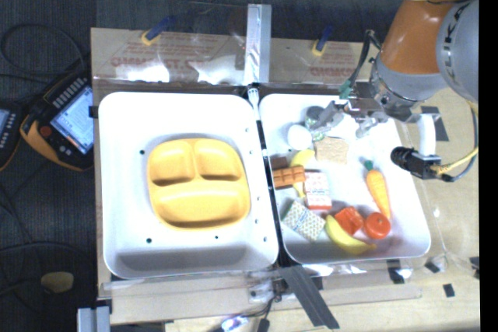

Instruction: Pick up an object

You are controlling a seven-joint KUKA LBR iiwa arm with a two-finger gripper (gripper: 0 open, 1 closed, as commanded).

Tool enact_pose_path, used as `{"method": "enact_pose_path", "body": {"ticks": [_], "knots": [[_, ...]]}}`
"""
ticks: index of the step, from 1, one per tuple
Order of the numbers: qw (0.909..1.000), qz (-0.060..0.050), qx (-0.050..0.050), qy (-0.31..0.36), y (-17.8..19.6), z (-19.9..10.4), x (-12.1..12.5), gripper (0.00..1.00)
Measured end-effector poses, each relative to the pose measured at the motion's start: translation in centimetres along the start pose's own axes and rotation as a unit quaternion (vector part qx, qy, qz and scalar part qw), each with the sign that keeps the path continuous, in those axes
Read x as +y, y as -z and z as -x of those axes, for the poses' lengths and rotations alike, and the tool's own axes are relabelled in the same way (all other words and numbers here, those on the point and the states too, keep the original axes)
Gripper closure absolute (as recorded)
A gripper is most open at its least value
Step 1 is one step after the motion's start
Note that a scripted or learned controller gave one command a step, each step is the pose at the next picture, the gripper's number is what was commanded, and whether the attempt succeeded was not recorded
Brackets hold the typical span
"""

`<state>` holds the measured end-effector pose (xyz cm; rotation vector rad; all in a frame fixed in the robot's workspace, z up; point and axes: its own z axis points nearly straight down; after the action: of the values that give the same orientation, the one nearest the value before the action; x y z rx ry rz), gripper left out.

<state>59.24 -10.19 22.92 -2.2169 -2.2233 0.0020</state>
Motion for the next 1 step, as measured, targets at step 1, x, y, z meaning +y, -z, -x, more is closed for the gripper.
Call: {"method": "enact_pose_path", "body": {"ticks": [1], "knots": [[0.9978, 0.012, -0.002, 0.064, -12.25, -0.11, -4.25, 0.00]]}}
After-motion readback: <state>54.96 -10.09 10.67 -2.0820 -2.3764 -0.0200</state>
